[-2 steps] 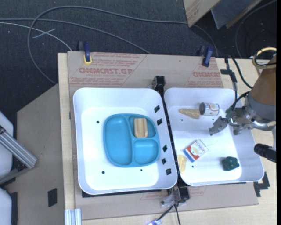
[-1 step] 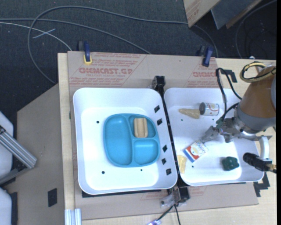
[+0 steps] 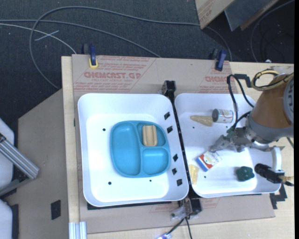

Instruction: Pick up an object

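A pale wooden bench board with red printed lettering carries 2 shallow white plastic bins side by side, the left bin touching the right bin along a seam. 2 blue clamps grip the board's far edge. A blue plastic plate with 3 compartments lies in the left bin, with a tan wooden block in its upper right compartment. Thin pale cables loop over the dark floor, and a brown cardboard box sits beyond the board.

Robotics lab setting: cardboard-covered bench held by clamps, loose cables on dark carpet, two white bins, robot arm.
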You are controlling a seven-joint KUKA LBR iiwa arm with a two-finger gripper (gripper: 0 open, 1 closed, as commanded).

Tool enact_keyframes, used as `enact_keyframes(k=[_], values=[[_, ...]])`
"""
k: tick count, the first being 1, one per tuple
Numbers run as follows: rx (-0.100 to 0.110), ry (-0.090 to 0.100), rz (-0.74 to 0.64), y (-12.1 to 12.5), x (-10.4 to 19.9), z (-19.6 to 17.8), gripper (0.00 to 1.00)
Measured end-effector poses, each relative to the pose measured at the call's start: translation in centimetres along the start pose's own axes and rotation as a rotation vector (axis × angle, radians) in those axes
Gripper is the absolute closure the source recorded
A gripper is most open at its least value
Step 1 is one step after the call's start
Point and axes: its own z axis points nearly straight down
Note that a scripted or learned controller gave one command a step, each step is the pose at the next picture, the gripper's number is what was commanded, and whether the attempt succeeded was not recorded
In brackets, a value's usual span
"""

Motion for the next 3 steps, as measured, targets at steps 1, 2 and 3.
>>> enact_keyframes(k=[1, 2, 3], values=[[-0.005, -0.003, 0.000, 0.1, -0.1, -1.1, 1.00], [-0.001, -0.004, -0.001, 0.8, -0.4, -5.6, 1.00], [-0.002, -0.004, -0.001, 1.4, -0.9, -10.2, 1.00]])
